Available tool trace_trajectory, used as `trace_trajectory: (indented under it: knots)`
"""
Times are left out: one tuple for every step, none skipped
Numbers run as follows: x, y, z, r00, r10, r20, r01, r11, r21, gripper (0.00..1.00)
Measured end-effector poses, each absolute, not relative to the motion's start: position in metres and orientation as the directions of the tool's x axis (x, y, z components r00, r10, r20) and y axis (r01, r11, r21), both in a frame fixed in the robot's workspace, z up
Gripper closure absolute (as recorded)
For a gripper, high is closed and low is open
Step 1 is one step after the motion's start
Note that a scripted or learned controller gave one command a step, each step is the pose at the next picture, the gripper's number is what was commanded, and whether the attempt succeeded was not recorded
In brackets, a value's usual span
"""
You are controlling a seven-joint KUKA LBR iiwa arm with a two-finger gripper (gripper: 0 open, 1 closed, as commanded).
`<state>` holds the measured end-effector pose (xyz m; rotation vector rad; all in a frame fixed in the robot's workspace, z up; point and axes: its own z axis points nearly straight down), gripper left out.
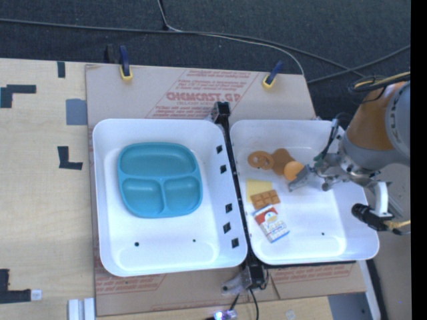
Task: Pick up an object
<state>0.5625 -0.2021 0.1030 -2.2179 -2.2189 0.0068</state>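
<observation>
The right bin holds several small items. A brown flat piece lies beside an orange ball. Below them is a yellow and brown waffle-like block, then a red and white carton. My gripper hangs low over this bin, just right of the orange ball. It stands open, with one finger close to the ball and nothing between the two. The grey arm with its orange band comes in from the right.
A teal divided plate lies in the left bin. A black divider runs between the bins. Two clamps hold the cardboard base at the back, and cables cross the dark floor behind it.
</observation>
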Motion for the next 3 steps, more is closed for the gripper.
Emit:
trace_trajectory:
  knots:
    - [0.563,-0.202,0.085,-0.002,1.0,-0.002,1.0,0.002,0.0,0.0]
    - [0.564,-0.203,0.097,-0.002,1.0,-0.006,1.0,0.002,0.005,1.0]
    - [0.563,-0.202,0.139,-0.001,1.0,-0.001,1.0,0.001,0.002,1.0]
